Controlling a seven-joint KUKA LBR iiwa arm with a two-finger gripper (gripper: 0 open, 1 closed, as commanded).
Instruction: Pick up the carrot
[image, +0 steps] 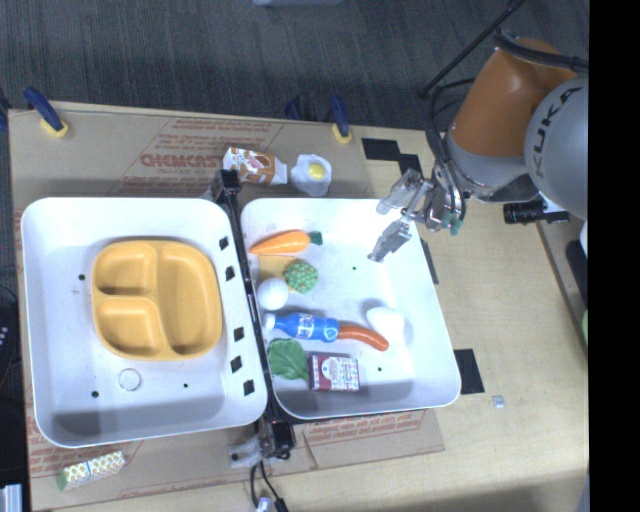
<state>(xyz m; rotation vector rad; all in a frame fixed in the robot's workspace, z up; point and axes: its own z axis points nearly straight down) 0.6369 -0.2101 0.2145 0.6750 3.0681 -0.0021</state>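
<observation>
In the camera view, the gripper (397, 223) hangs over the upper right part of the right bin (432, 330). Its two fingers are spread apart, with nothing between them. One finger points up and left, the other points down and left.

I think the job is at its start: the arm is reaching, and the carrot (280, 242) is not picked up yet. The carrot lies in the upper left part of the right bin, well to the left of the gripper.

For the next move, the gripper would need to go left across the bin, come down over the carrot, and close on its middle. It should turn so the fingers close across the thin way, not the long way.

The carrot is orange, long and pointy at its left end, with a little dark green top at its right end. It lies flat, almost sideways in the picture. A bumpy green veggie (300, 276) sits just below it, very close, so the fingers could bump that. A white egg (272, 294) sits a bit lower.
</observation>
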